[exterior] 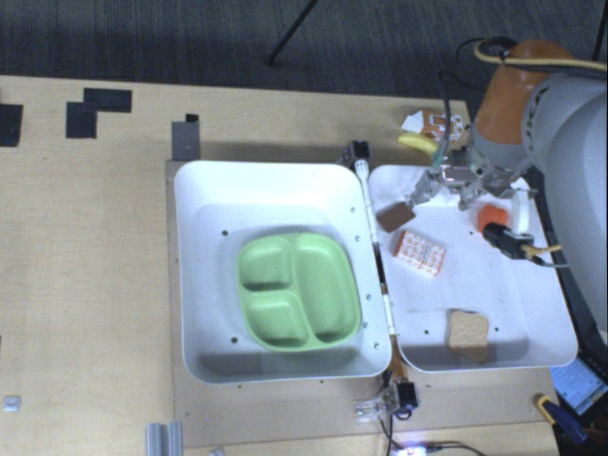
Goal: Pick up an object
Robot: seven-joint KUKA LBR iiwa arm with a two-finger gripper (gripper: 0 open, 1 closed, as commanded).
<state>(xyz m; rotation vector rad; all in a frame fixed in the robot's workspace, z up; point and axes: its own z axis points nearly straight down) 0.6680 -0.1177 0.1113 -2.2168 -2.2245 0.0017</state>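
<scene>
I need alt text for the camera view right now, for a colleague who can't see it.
The gripper hangs open over the far end of the right bin, holding nothing. That bin holds a brown block, a red-and-white patterned block, a tan block and an orange object; the left bin holds a green divided plate.

Grey arm (pixel 570 160) angled down, claw (pixel 446 191) fingers spread apart.

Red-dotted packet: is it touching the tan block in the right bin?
Apart. The camera view shows the red-dotted packet and the tan block with a strip of bare white floor of the right bin between them.
</scene>
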